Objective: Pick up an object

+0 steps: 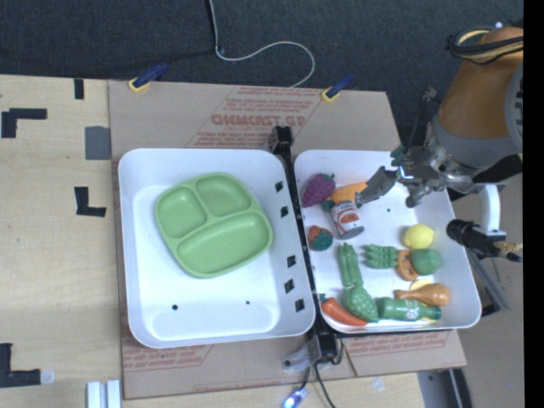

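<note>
We see the arm (480, 100) reaching in over the right bin (459, 228), its gripper (393, 185) low above the bin's upper half. Its fingers spread apart with nothing between them; one dark finger (372, 189) points at the can (346, 217), just beside it. The toys crowd this bin: grapes (317, 189) near the can, a lemon (418, 236), a green bottle (408, 309) and a carrot (342, 314) along the near wall. In the left bin (140, 253) a green plate (213, 223) lies flat.

Toy foods (374, 266) lie scattered, untouched, in the right bin (463, 313).
</note>
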### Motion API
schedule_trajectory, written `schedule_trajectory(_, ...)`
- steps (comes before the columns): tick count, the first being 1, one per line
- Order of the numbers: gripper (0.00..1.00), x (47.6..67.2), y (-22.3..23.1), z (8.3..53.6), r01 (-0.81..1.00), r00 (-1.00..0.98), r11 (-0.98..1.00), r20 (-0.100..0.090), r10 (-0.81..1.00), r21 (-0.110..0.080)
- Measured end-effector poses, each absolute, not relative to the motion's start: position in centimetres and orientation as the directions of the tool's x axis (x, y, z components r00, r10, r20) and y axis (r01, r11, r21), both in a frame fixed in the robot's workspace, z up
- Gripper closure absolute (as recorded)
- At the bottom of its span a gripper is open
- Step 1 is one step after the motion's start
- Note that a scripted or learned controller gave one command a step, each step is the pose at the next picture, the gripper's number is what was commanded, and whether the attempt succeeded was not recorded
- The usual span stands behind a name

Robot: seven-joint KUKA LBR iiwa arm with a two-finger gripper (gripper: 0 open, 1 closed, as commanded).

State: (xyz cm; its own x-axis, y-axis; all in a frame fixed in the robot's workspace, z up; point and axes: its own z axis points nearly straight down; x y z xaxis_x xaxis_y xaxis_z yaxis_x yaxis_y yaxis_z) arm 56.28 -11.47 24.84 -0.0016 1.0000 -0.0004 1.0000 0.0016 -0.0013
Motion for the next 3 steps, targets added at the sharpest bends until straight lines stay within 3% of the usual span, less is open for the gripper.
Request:
schedule_trajectory(1,0.0,51.6,-7.1,46.1,1.0,-0.006,0.006,-0.001,1.0,0.018)
schedule_trajectory(2,1.0,51.7,-7.2,46.1,1.0,-0.003,0.003,-0.002,1.0,0.0)
schedule_trajectory(3,1.0,52.2,3.5,49.7,1.0,-0.013,0.013,0.002,1.0,0.003)
